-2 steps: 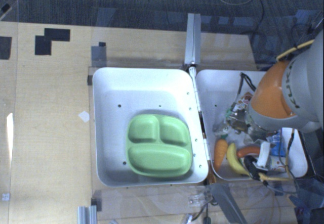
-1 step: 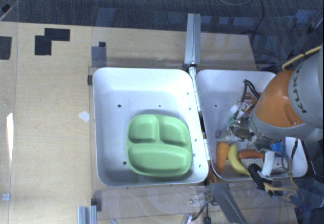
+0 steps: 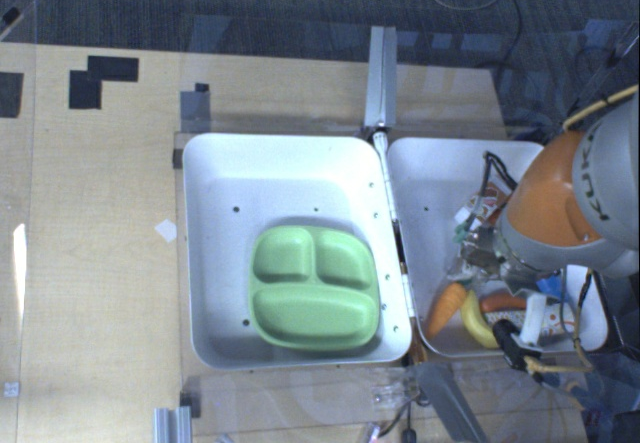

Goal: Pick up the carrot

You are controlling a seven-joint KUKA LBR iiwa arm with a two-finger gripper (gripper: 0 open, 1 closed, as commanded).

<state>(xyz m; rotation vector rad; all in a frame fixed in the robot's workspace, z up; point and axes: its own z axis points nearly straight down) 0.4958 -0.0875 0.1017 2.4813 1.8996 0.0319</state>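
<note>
An orange carrot (image 3: 445, 309) lies near the front left corner of the right bin (image 3: 425, 191), its tip pointing toward the front wall. My gripper (image 3: 472, 263) hangs just above and behind the carrot's thick end, under the grey and orange wrist (image 3: 560, 206). The carrot rests on the bin floor.
A yellow banana (image 3: 481, 327) lies right beside the carrot, with a red item (image 3: 503, 303) and a white and blue item (image 3: 546, 315) behind it under the arm. A green divided plate (image 3: 315, 287) sits in the left bin (image 3: 215, 231).
</note>
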